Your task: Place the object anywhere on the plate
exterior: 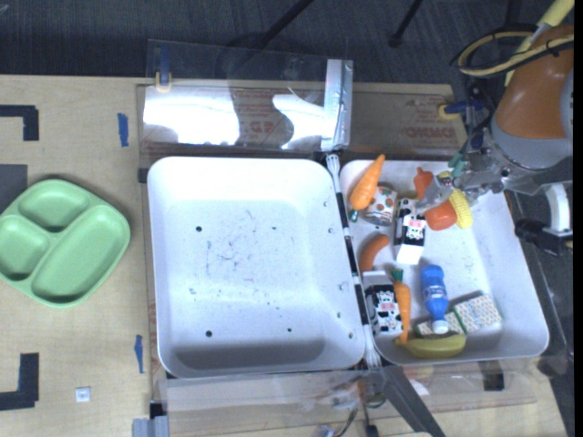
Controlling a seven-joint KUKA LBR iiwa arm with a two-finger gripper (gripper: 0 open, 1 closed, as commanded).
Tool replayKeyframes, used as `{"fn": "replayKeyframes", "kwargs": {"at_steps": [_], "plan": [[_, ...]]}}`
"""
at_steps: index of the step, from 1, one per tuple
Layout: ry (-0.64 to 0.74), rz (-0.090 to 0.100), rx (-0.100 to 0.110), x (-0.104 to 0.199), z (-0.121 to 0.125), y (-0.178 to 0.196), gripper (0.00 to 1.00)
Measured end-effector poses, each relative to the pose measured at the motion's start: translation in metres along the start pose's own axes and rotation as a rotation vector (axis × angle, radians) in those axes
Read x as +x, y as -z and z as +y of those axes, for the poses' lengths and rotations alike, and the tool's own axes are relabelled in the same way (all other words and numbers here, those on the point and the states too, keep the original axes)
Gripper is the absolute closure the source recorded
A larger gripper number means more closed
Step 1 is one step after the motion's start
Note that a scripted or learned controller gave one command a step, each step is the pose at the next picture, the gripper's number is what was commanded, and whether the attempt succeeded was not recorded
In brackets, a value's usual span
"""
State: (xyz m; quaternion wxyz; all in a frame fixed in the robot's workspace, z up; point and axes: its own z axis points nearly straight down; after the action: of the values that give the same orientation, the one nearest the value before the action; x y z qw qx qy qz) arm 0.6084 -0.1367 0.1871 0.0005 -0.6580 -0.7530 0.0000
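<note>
The green divided plate (80, 244) lies on the wooden bench at the far left, outside both bins. My gripper (458, 183) hangs over the upper right part of the right bin (499, 253), far from the plate. Just below it lie a yellow corn cob (463, 210) and a red-orange round toy (440, 216). An orange carrot (366, 182) leans at that bin's top left. A blue bottle (434, 294), a banana (435, 343) and two cow-patterned cartons (414, 228) (387, 309) lie lower down.
The left bin (246, 244) sits between the plate and the right bin. A clear plastic sheet (246, 98) stands behind it. A speckled block (477, 314) lies at the right bin's lower right. Cables and a stand sit at the right.
</note>
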Motion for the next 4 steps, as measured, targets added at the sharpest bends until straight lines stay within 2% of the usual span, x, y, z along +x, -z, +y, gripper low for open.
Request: {"fn": "replayKeyframes", "kwargs": {"at_steps": [1, 2, 3, 4], "plan": [[0.082, 0.001, 0.004, 0.117, -0.029, -0.006, 1.00], [0.189, 0.001, 0.005, 0.177, -0.056, -0.006, 1.00], [0.189, 0.000, 0.005, 0.176, -0.056, -0.006, 0.00], [0.189, 0.000, 0.006, 0.176, -0.054, 0.001, 1.00]]}}
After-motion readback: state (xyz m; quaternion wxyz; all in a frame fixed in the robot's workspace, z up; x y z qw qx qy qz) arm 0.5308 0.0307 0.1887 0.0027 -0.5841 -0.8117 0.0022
